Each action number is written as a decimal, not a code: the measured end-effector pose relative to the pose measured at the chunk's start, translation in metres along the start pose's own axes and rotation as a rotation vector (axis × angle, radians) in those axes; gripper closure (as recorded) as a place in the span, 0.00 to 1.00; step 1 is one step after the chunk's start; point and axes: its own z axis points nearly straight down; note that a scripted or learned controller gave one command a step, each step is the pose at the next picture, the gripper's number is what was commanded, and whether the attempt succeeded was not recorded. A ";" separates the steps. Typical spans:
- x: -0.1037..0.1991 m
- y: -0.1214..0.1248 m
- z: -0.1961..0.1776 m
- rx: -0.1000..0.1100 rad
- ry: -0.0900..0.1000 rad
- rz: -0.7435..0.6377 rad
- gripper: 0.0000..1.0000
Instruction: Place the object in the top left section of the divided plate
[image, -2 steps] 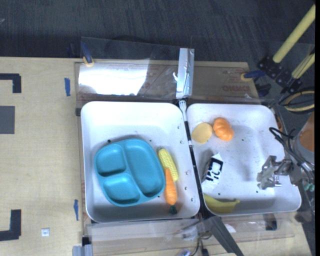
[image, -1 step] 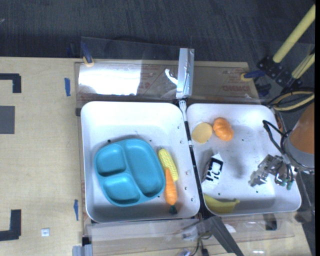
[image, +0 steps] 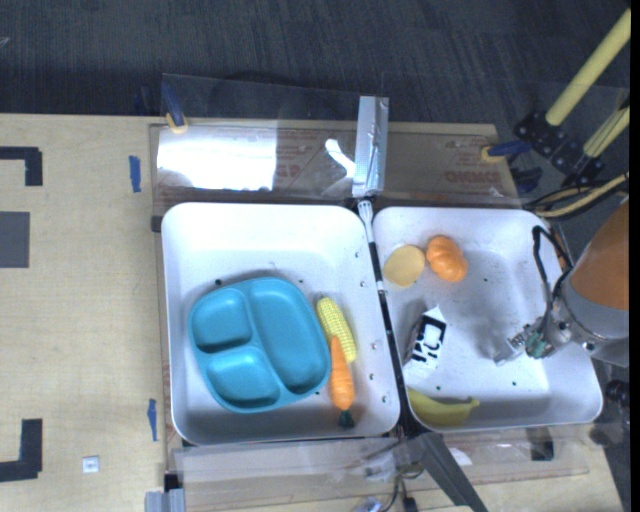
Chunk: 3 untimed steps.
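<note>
plate (image: 262, 343): blue, three sections, left bin (image: 180, 300), well left of the fingers
gripper (image: 520, 343): over right bin (image: 575, 395), fingers' state can't tell
nearest fingers: black-white card (image: 428, 342), banana (image: 442, 407)
farther: orange fruit (image: 446, 257), corn (image: 336, 328), carrot (image: 342, 380)

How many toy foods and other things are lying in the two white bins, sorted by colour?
Blue: 1, divided plate
Yellow: 3, corn, round piece, banana
Orange: 2, carrot, round fruit
Black-and-white: 1, small card
Total: 7

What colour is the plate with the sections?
The divided plate is bright blue, seen clearly in the camera view.
</note>
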 end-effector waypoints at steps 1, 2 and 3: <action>-0.004 -0.011 0.016 0.003 0.003 0.391 1.00; -0.037 -0.020 0.020 -0.007 0.003 0.631 1.00; -0.030 -0.016 0.019 -0.011 0.000 0.896 1.00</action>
